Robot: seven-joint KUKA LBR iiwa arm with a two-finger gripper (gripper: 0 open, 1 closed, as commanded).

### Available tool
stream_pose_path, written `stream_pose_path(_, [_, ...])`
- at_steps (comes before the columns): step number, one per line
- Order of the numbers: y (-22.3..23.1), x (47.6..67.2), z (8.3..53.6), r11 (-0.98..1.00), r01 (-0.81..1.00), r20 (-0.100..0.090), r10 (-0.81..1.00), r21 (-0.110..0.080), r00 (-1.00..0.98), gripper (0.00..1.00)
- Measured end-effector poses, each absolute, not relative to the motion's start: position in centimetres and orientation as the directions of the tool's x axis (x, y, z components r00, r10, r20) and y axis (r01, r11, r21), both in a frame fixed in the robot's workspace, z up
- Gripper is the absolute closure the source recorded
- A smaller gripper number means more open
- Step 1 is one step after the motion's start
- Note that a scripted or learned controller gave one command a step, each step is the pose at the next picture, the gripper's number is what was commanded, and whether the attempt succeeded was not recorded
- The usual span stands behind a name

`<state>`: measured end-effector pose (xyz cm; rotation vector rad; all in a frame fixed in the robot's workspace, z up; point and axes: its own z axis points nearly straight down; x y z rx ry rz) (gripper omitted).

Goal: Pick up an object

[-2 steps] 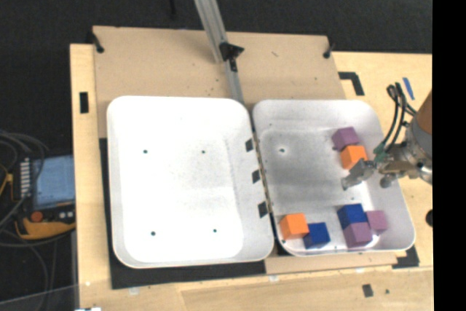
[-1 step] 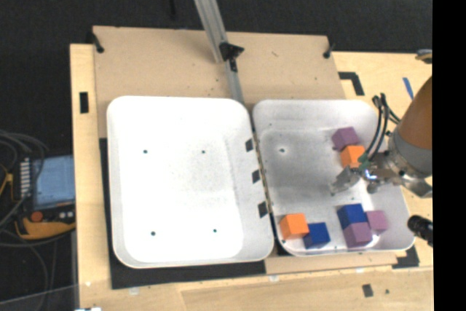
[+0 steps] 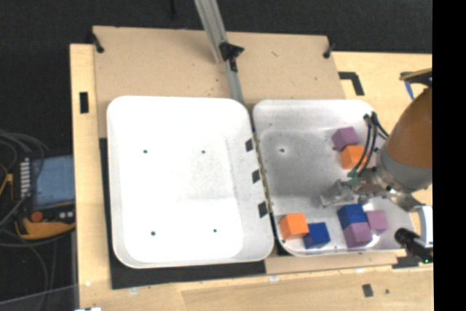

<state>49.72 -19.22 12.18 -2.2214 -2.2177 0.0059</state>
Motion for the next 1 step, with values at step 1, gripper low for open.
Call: stream_pose_path(1, [-19.23,50.03,13.59,-0.008,1.000,-0.001,1.000,0.006,0.008,1.00])
